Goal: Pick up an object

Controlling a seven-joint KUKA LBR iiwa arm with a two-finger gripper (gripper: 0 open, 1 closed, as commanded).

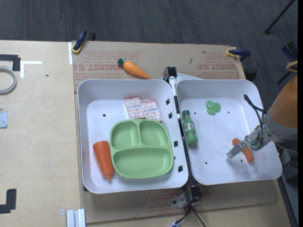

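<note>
While the arm (pixel 284 112) reaches into the right bin (pixel 222 169) from the right, I treat the small orange carrot-like piece (pixel 243 151) near that bin's right wall as the pick target. I order the scene by size: the two white bins, the left bin (pixel 90 126) holding a green divided plate (pixel 141 149), an orange bottle-shaped toy (pixel 103 159) and a printed packet (pixel 140 108); the right bin holding a green bottle (pixel 190 128) just beside the shared wall and a small green ruffled piece (pixel 213 108); then the target itself. The gripper (pixel 239 149) sits low over the target, touching or almost touching it. I cannot tell whether the jaws stand apart or together, or whether the piece lies between them. The target's long axis runs diagonally, from upper left to lower right; I cannot tell which end is the tip. To do this step well, I would set the fingers across that diagonal, centre on its middle, close before lifting, and keep clear of the nearby wall.
</note>
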